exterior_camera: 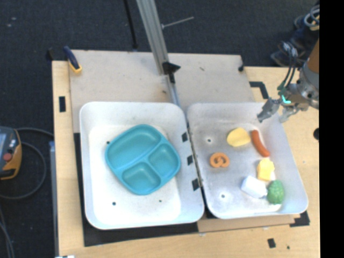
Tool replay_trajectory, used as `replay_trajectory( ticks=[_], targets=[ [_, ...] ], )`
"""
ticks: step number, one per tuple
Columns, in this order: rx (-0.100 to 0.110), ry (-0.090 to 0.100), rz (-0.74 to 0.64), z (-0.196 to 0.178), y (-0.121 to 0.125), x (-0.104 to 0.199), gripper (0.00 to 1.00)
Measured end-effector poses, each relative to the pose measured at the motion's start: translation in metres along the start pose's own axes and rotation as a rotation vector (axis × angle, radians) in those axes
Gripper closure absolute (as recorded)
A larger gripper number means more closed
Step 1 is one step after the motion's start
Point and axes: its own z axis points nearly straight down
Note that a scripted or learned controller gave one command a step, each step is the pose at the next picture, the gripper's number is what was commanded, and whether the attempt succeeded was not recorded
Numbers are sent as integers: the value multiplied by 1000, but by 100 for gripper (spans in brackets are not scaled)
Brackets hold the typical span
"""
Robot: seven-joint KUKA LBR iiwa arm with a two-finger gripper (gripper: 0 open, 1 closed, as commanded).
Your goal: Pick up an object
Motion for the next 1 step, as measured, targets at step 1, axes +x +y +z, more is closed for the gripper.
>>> replay_trajectory(
  ticks=[1],
  targets=[
    [-4, -1, -1, -2, 1, 0, 0]
  ],
)
